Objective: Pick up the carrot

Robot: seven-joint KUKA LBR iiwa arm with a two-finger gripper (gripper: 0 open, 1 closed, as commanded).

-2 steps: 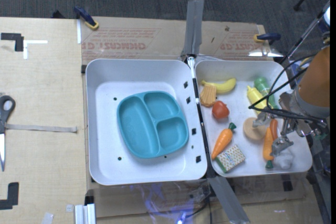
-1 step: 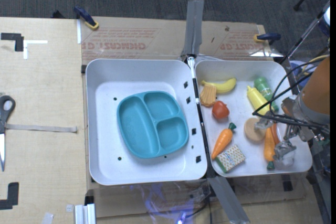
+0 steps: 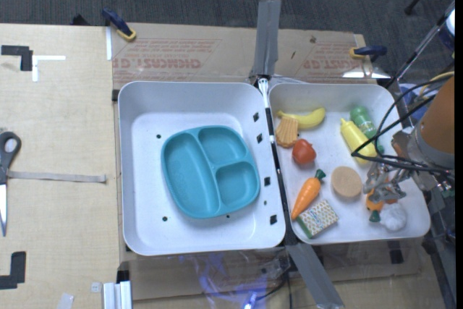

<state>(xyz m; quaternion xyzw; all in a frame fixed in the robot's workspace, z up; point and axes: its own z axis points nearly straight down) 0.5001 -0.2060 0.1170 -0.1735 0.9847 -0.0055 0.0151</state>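
Note:
The carrot [image 3: 307, 194], orange with a green top, lies at a slant in the right bin [image 3: 340, 235], near its left wall. My gripper [image 3: 382, 186] hangs over the right side of that bin, roughly a hand's width to the right of the carrot, with a tan round piece [image 3: 347, 181] between the two. A small orange item [image 3: 374, 205] lies just below the gripper. The carrot is not touched by the gripper.
Also in the right bin are a banana [image 3: 308, 117], a waffle piece [image 3: 287, 131], a tomato [image 3: 304, 151], a yellow bottle [image 3: 354, 135], a green item [image 3: 360, 117], a patterned block [image 3: 318, 218] and a white lump [image 3: 395, 218]. The left bin [image 3: 137, 228] holds a blue divided plate [image 3: 210, 170].

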